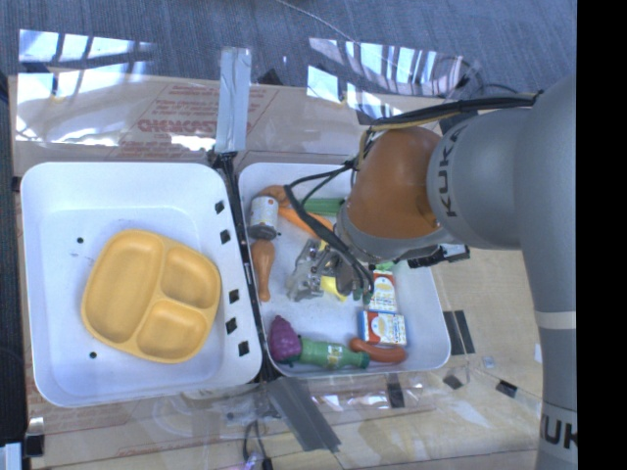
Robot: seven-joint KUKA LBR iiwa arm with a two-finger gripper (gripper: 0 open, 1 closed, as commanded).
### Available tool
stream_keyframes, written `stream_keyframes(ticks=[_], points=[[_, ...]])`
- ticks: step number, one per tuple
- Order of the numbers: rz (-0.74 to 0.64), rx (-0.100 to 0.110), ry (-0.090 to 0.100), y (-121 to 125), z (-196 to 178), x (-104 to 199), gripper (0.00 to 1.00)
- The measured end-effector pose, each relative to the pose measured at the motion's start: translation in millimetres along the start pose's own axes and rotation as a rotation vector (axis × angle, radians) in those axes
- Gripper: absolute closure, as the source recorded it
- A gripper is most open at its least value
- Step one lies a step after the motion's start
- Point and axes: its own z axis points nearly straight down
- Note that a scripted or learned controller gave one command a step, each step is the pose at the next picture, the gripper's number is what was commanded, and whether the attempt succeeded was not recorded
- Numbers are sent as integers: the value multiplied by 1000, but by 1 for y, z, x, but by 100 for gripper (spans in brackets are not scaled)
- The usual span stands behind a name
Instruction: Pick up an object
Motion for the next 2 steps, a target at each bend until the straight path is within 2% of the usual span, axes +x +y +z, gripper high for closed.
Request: stream_keyframes(ticks=[1, 2], points=[[-1, 0, 0, 0, 0, 0, 0], [-6, 0, 3, 1, -7, 0, 100]])
